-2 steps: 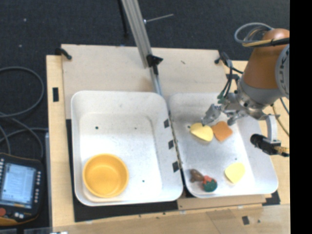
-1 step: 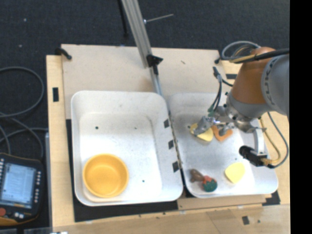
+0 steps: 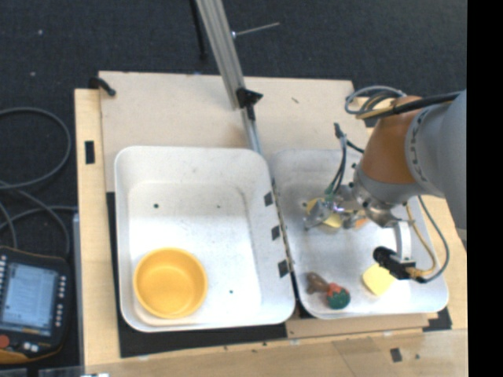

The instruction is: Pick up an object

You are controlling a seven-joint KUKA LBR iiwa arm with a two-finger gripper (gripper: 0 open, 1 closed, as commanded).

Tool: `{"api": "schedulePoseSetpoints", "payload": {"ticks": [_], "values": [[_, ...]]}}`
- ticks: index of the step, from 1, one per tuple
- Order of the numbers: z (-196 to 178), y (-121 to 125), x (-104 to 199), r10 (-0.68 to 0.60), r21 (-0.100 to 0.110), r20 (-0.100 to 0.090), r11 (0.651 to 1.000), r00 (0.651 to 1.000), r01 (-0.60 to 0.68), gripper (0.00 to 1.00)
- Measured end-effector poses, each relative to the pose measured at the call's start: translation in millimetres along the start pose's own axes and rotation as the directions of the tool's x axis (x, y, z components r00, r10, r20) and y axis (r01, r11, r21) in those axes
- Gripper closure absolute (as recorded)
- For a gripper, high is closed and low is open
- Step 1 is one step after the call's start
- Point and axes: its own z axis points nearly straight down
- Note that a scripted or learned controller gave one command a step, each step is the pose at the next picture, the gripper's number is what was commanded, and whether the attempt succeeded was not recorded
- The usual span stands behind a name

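On the tan bench (image 3: 314, 93), two white bins (image 3: 196, 171) sit over dark carpet (image 3: 94, 22).

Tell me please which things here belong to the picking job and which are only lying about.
Belong to the job:
- gripper, low in the right bin
- small yellowish object just under it
- yellow block
- brown, green and red toy

Only lying about:
- yellow bowl in the left bin
- slanted metal rail
- handheld screen and cables

Yellow bowl (image 3: 170, 281) glossy plastic; bins (image 3: 196, 163) matt white, speckled; bench (image 3: 165, 108) matt wood; pole (image 3: 220, 38) brushed metal.
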Motion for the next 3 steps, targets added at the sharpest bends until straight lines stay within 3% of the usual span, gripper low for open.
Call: {"api": "schedulePoseSetpoints", "payload": {"ticks": [1, 3], "values": [[-14, 2, -2, 0.007, -0.008, 0.001, 1.000, 1.000, -0.007, 1.00], [-116, 14, -4, -0.004, -0.010, 0.000, 1.000, 1.000, 0.004, 1.00]]}}
